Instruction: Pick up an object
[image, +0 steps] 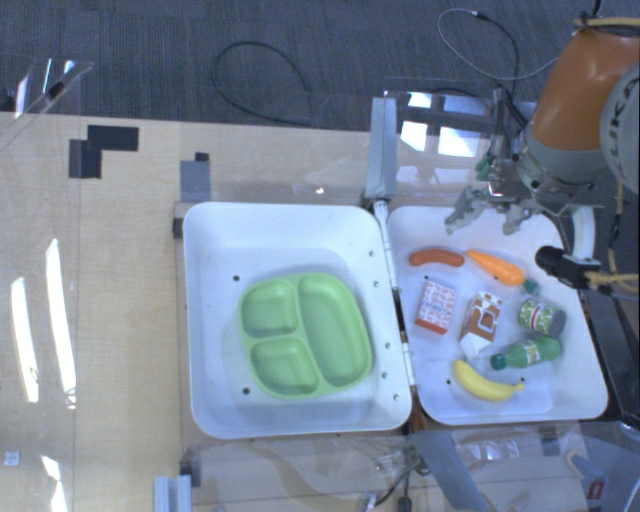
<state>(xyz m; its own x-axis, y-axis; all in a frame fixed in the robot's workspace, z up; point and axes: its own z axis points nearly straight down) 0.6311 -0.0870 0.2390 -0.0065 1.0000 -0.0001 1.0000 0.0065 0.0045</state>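
Note:
My gripper (490, 215) hangs over the back edge of the right bin (570, 405), its fingers spread open with nothing between them. Below it in that bin lie a sausage (436, 258) and a carrot (497, 266). Further forward are a red-and-white carton (435, 306), a brown-and-white carton (481, 319), a small can (540, 318), a green bottle (526, 354) and a banana (485, 383). The gripper stands above and behind the sausage and carrot, touching neither.
The left bin (215, 250) holds a green divided plate (303, 333). A metal divider (380, 150) rises behind the seam between the bins. Black cables (270, 60) lie on the floor beyond the bench.

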